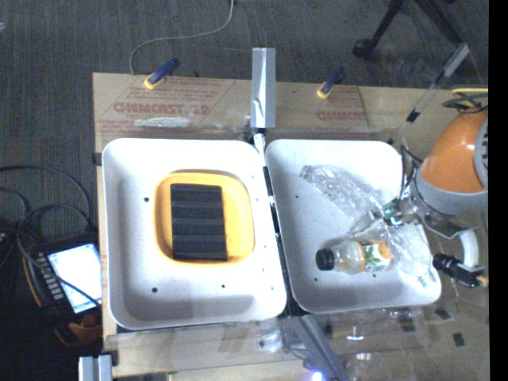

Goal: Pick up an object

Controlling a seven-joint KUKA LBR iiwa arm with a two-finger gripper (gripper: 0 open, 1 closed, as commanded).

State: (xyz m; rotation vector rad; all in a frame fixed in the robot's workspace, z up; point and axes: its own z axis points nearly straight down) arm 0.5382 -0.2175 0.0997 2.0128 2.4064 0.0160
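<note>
In the right bin [302, 284] a small clear bottle [355, 256] lay on its side toward the near edge, its dark cap pointing left and an orange label around its body. It looked light, smooth and rounded, so liable to roll or slip; the labelled middle, taken across its width, seemed the surest hold. Beside and beyond it lay crumpled clear plastic [337, 185], soft, springy and hard to pinch cleanly. The left bin [127, 292] held a yellow tray with a black ribbed block [198, 222], stiffer and likely heavier. The gripper [394, 213] hung over the right side of the right bin, just beyond the bottle; how far it stood open could not be told, and no object was seen in its hold
</note>
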